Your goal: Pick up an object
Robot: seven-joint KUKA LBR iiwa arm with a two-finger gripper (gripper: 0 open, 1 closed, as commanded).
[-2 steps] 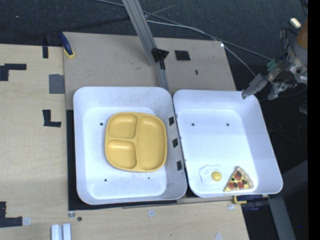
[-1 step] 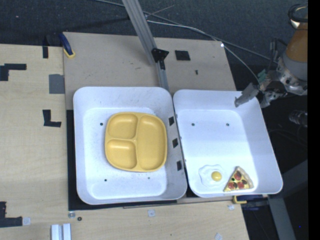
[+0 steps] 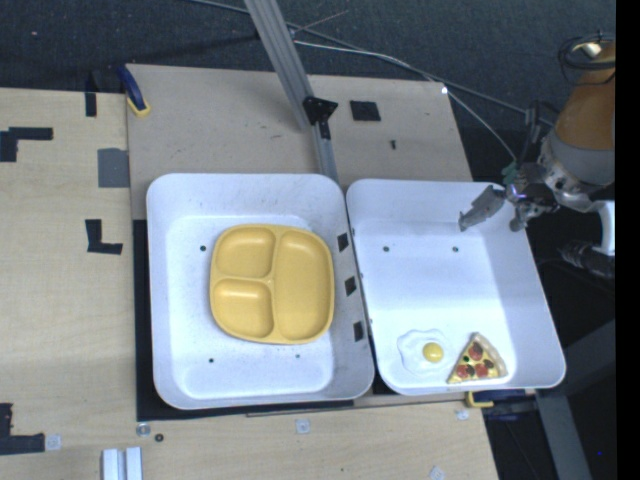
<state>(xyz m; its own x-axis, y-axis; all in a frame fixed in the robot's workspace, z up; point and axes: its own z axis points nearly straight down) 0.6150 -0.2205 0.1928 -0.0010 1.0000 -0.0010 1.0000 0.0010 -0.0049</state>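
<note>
Right bin (image 3: 520,298) rim under hand (image 3: 497,211)

wooden bench (image 3: 240,128), two white bins (image 3: 180,268)

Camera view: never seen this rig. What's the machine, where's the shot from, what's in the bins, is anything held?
This is one fixed camera above the bench, looking down at a slant. The machine is a grey robot arm with an orange band, reaching in from the right edge. Its two-finger gripper hangs over the upper right corner of the right white bin, and nothing shows between its fingers. The left white bin holds a yellow plastic plate with three compartments. In the right bin, near its front edge, lie a toy fried egg and, beside it on the right, a toy pizza slice. The arm is meant to pick up an object; all three lie untouched.
</note>
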